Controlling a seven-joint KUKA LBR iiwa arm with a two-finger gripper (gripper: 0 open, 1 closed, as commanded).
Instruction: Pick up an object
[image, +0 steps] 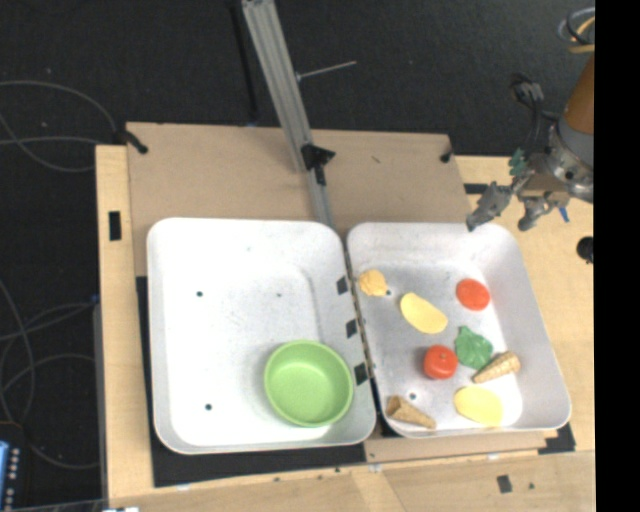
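Observation:
The right bin (520, 262) holds several small toy foods: an orange-red round piece (473, 293), a yellow oval (423, 313), a red tomato-like piece (439, 362), a green leafy piece (472, 347), two cone shapes (497, 367) (410, 411), a yellow lump (478, 404) and a small tan piece (373, 284). My gripper (508, 212) hangs above the bin's far right corner, apart from all of them. Its fingers (485, 209) are spread, with nothing between them.
The left bin (200, 290) holds a green bowl (308, 383) near its front right. A grey metal post (285, 90) rises behind the bins. Brown board lies around both bins, and black cables lie at the far left.

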